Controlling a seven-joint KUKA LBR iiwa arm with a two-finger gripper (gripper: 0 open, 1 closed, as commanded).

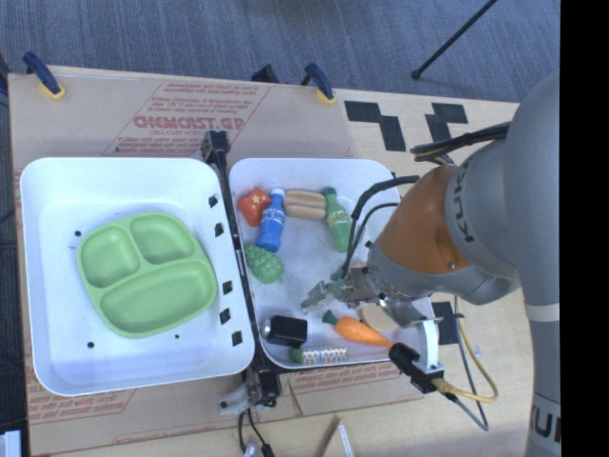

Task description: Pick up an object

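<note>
- Reaching in from the right, the grey arm (495,217) with its orange band (423,231) hangs over the right white bin (376,172), its wrist covering that bin's right side.
- The end effector (328,295) sits low over the bin's middle, just above and left of the orange carrot (363,330); its metal fingers (317,299) look slightly spread, with nothing visible between them, though the detail is small.
- The carrot lies near the bin's front edge, its green top pointing left toward a black block (284,329).
- A small striped piece (322,354) rests at the very front wall, just below the black block.
- A blue bottle (272,223) stands tilted in the bin's back left part, between a red toy (253,205) and a tan hot-dog bun (305,204).
- A green bottle-like toy (337,221) lies just right of the bun, close to the arm's cables.
- A bumpy green vegetable (265,264) sits below the blue bottle, near the bin's left wall.
- The left white bin (38,284) holds a green divided tray (147,271), lying flat and turned at a slant.
- Both bins rest on the cardboard-covered desk (285,112), with blue clamps (43,75) at its back edge.
</note>
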